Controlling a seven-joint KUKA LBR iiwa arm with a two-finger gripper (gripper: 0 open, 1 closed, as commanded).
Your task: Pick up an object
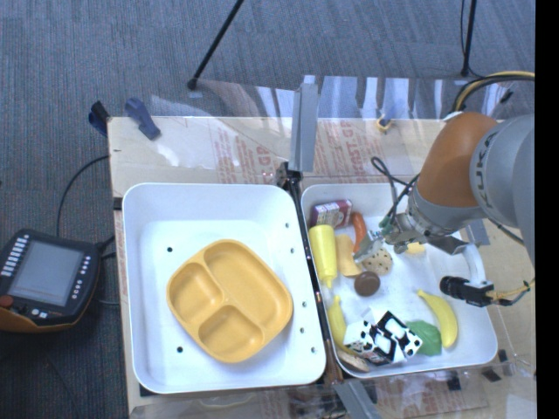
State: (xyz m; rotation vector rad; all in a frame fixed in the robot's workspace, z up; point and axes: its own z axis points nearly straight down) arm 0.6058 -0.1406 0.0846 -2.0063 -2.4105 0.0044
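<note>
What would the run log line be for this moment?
phase: reaching | gripper: low in right bin, over cookie | held: nothing seen | left bin: yellow plate

- The grey arm point(511, 168) reaches in from the right, over the far right corner of the right bin point(482, 349).
- Its orange band point(454, 160) sits just above the wrist, angled down and leftward.
- The gripper point(390, 238) hangs low inside that bin, near its far middle; the finger gap is too small to read.
</note>
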